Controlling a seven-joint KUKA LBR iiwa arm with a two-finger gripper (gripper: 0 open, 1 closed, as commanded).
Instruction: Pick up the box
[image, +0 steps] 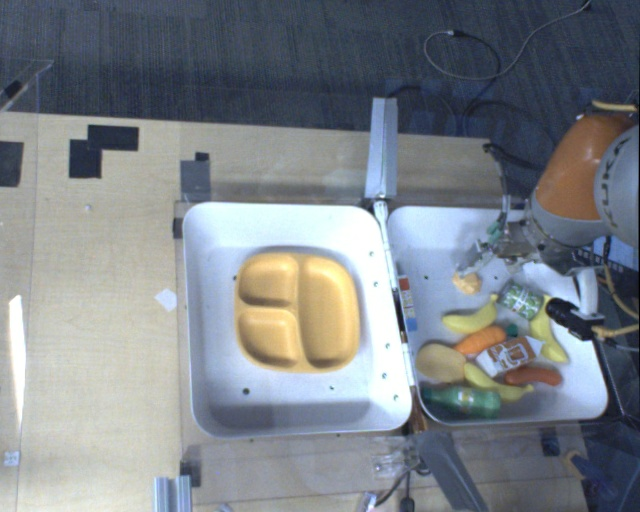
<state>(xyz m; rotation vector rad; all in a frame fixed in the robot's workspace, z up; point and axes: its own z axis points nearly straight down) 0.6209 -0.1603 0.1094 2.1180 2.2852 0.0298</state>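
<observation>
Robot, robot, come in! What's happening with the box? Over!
Gripper over right bin, up top, nothing visibly gripped. Box lying lower in the toy-food pile, untouched. Carrot and banana crowd its left side.

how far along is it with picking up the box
Early on. Done: the arm has reached over the right bin, with the gripper near its upper part. In hand: nothing visible between the fingers. Left: the box lies among the toy food lower in that bin, beside the carrot, apart from the gripper; it has yet to be grasped and lifted. The yellow tray sits in the left bin.
</observation>
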